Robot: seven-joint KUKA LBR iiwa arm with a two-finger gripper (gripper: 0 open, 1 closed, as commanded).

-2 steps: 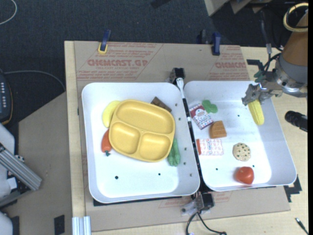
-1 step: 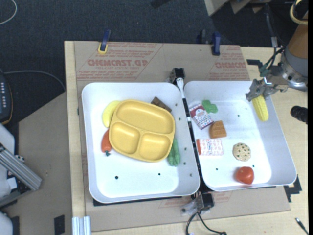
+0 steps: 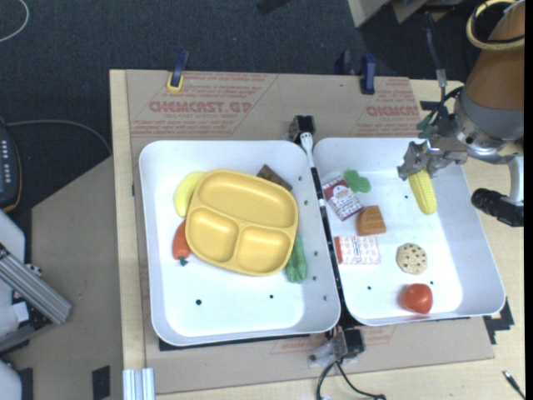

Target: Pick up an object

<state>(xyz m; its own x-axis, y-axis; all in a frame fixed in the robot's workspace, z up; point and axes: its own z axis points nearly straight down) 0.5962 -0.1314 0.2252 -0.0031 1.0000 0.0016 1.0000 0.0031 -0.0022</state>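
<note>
The gripper (image 3: pixel 419 167) sits over the right bin (image 3: pixel 475 257), at about 1 o'clock within that bin. A corn cob (image 3: pixel 425 192) lies directly below and against it, its upper end under the gripper. Whether the gripper is wide, narrow, or closed on the corn cob cannot be told; the contact zone is too small and partly hidden by the wrist.

Other candidates in the right bin: a green piece (image 3: pixel 357 181) at 11 o'clock, a red-and-white packet (image 3: pixel 340 198) beside it, a brown block (image 3: pixel 371 221) near centre, a second packet (image 3: pixel 358 250) at 8 o'clock, a cookie (image 3: pixel 411 258) at 5 o'clock and a tomato (image 3: pixel 417 298) at 6 o'clock.

The left bin (image 3: pixel 166 290) holds a yellow divided tray (image 3: pixel 241 222) covering several items.

Probable faults from this position:
- Off-centre grasp. Contact is at the end of the corn cob, so it may pivot or slip out on lifting.
- Rounded, tapered surface. Closing force may squeeze the corn cob sideways.
- Proximity to the bin's far wall may limit approach.
</note>
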